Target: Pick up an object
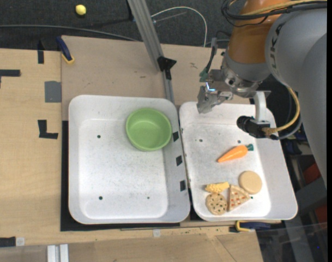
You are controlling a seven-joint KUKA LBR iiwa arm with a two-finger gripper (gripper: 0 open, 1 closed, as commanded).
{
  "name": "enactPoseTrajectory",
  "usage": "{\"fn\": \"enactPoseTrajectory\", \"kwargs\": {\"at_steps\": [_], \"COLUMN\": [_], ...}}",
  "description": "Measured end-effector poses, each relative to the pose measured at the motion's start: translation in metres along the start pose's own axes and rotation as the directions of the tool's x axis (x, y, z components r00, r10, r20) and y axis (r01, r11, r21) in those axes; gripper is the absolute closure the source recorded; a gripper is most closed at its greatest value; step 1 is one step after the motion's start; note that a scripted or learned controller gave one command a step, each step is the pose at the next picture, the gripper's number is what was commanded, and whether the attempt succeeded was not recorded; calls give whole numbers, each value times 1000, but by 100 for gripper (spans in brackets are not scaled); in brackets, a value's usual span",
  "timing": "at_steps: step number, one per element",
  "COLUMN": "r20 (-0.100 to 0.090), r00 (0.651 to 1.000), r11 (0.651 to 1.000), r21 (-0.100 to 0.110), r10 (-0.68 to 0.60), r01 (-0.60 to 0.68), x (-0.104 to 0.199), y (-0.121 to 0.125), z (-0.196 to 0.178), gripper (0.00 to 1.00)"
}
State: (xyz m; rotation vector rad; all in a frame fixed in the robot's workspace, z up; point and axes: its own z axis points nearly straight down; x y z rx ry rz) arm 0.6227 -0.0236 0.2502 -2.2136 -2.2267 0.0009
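Note:
An orange toy carrot (233,153) lies in the middle of the right bin (275,206). Near that bin's front sit a round tan biscuit (250,182), a yellow corn piece (217,188), a brown cookie (215,203) and a pizza slice (237,197). A green bowl (149,129) stands at the back right of the left bin (89,201). My gripper (207,102) hangs over the back left corner of the right bin, well behind the carrot, with nothing seen in it.
A slanted grey metal pole (149,34) rises behind the two bins. A yellow ball (80,9) lies on the dark floor at the far back. Blue and yellow clamps (66,50) grip the bench board's corners.

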Motion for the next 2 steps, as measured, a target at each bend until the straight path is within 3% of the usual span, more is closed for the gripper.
{"fn": "enactPoseTrajectory", "kwargs": {"at_steps": [2], "r20": [0], "r00": [1000], "r11": [1000], "r21": [0], "r10": [-2], "r01": [2], "x": [109], "y": [6], "z": [21], "gripper": [100]}}
